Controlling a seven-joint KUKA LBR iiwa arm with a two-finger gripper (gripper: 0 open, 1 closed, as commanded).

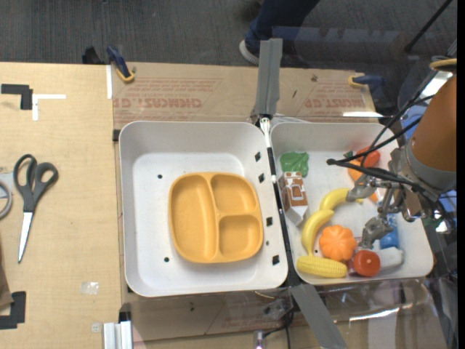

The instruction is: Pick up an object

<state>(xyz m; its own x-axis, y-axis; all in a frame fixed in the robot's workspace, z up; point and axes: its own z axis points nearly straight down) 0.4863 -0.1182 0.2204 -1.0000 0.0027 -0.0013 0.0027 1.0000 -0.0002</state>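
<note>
The right bin (320, 131) holds several toy foods: a banana (320, 217), a round orange fruit (337, 243), a corn cob (320, 267), a red tomato (365, 263), a green item (295, 163), a brown and white box (294, 191), a blue and white object (390, 244) and an orange piece (365, 161) at the back. My gripper (367, 211) hangs over the right half of this bin, between the banana's tip and the blue and white object. It is open, with nothing between its fingers.
The left bin (138, 195) carries a yellow divided plate (216, 217). Scissors (30, 187) lie on the wooden bench at far left. Black cables (385, 133) run across the right bin's back corner. A person's legs (290, 6) stand behind the bench.
</note>
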